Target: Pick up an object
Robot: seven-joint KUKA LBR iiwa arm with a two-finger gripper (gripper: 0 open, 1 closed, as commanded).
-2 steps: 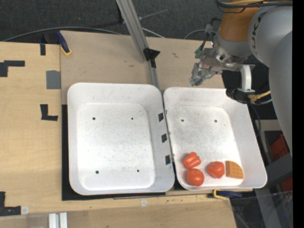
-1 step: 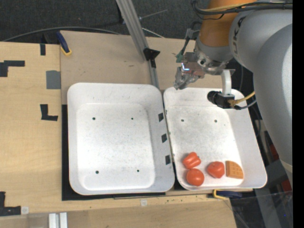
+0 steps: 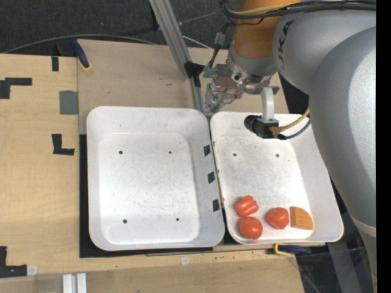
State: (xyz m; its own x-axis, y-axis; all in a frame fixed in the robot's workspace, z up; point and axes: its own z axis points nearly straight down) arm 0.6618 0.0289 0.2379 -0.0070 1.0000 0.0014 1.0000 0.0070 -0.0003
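While we wait: nothing is lifted yet.
Landmark: the right bin (image 3: pixel 317 163).
Objects: three red pieces (image 3: pixel 246 206), (image 3: pixel 250 227), (image 3: pixel 277 218) and a tan wafer-like block (image 3: pixel 300 218) cluster in its near corner, probably where they slid to rest.
Gripper (image 3: pixel 221 97): above its far left corner, well apart from the cluster; we cannot tell its state, perhaps because clutter blurs it.
Left bin (image 3: pixel 98 163): just beside the landmark.
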